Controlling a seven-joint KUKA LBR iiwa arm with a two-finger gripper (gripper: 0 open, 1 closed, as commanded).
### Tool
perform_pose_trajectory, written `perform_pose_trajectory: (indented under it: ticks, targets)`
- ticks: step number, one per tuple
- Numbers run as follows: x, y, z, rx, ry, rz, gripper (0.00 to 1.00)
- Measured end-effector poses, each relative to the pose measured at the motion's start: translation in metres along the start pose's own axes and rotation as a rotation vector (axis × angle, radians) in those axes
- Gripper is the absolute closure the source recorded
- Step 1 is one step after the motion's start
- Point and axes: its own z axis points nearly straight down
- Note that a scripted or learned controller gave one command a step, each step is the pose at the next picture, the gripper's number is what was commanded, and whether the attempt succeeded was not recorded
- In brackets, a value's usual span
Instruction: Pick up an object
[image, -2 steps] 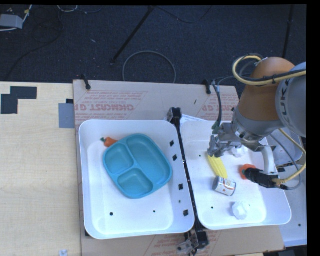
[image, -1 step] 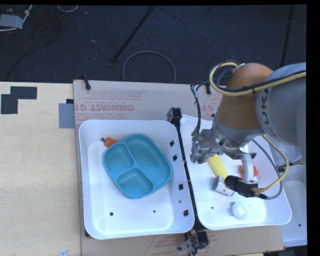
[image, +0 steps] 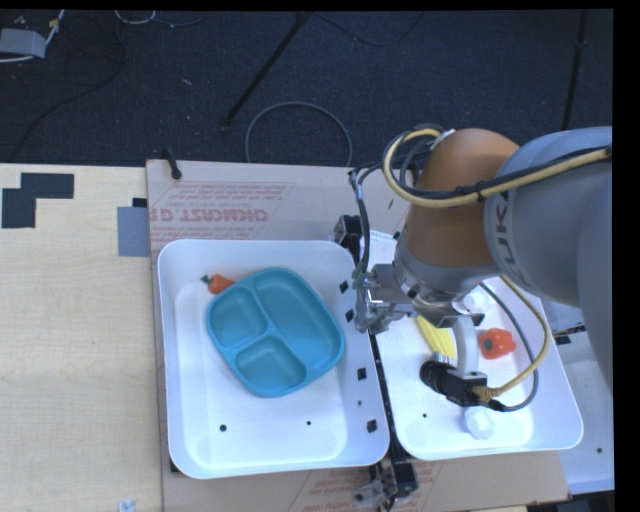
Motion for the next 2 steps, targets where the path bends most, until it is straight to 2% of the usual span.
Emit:
perform_pose_trajectory:
  ticks: [1,2]
  targets:
    - [0.0534,-0.0100,-0.0117,-0.003,-0.002,-0.001,1.00]
    - [0.0518,-0.0100,-0.0111,-0.002,-0.003,0.002,0.00]
